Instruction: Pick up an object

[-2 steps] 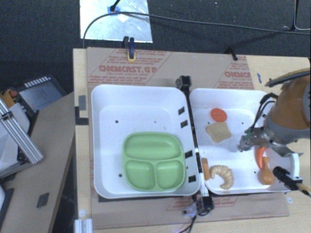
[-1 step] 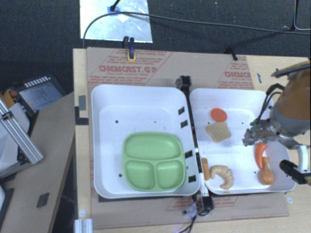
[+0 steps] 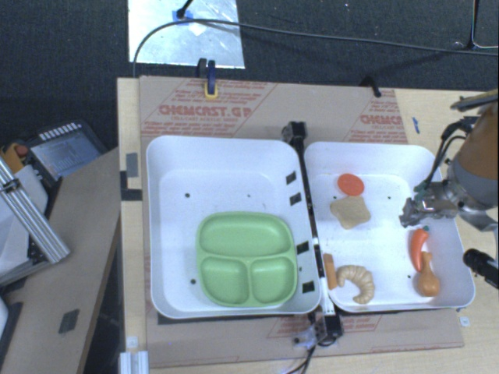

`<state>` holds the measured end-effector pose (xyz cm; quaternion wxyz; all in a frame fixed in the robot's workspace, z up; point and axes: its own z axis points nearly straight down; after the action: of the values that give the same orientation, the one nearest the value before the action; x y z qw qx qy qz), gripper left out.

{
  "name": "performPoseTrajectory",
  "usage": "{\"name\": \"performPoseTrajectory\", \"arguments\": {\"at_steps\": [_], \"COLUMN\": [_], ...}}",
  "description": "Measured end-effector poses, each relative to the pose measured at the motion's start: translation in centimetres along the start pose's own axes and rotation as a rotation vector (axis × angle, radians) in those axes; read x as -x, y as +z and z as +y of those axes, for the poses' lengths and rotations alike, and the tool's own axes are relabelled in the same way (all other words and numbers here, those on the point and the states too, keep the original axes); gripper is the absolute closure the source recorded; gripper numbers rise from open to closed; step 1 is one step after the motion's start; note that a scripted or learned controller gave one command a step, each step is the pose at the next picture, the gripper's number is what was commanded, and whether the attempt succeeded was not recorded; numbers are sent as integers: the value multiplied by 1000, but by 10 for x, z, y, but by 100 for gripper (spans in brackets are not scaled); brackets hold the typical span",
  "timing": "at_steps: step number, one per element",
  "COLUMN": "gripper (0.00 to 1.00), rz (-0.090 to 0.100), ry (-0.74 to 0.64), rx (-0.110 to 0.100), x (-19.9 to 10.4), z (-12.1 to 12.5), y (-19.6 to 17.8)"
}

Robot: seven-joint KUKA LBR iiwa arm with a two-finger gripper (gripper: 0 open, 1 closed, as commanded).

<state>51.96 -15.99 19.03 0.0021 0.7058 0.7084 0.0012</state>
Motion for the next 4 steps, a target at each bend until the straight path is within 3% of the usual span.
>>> {"name": "performPoseTrajectory", "arguments": {"at_steps": [1,4], "gripper": [100,100], "rz": [-1,2], "ry": [0,-5], "rx": [2,-2], "x": [7,-127], "z": [0,65], "y": [-46,-43]}}
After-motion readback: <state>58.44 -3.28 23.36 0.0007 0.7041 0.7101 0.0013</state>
